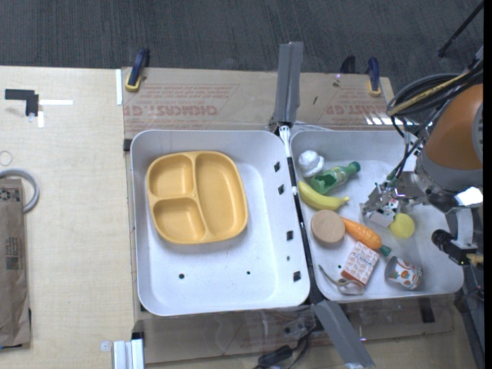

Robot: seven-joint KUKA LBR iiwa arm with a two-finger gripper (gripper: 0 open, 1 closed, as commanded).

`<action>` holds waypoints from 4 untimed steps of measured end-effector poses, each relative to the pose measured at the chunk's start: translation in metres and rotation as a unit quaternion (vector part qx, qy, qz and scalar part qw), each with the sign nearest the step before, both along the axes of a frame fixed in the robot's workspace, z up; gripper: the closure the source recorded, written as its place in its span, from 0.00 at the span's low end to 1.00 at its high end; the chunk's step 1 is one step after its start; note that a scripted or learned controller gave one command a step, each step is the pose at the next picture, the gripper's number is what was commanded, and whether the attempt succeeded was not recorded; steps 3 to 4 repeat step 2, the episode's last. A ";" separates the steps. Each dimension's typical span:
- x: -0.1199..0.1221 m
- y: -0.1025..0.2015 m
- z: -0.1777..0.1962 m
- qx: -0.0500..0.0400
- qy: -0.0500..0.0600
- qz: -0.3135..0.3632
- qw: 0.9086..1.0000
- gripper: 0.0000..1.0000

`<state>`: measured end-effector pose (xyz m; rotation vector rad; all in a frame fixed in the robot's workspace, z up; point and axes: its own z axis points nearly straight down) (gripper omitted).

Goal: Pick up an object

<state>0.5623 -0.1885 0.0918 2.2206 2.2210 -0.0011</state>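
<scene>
Pale bench (61, 229) carries 2 white bins. Left bin (223, 283) holds a yellow 3-part plate (197, 197), with bare floor along its near and right sides. Right bin (427, 171) is crowded: banana (320, 197), green bottle (337, 177), tan disc (327, 227), carrot (363, 234), carton (359, 264), lemon (402, 225). Claw (382, 204) sits just left of the lemon, above the carrot; whether it is open, I cannot tell. Cardboard (200, 102) behind bears mirrored red lettering, unreadable.
</scene>
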 end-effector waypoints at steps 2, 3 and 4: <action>0.012 0.068 0.117 0.000 0.001 0.003 1.000 1.00; 0.012 0.068 0.117 0.000 0.001 0.003 1.000 1.00; 0.012 0.068 0.117 0.000 0.001 0.003 1.000 1.00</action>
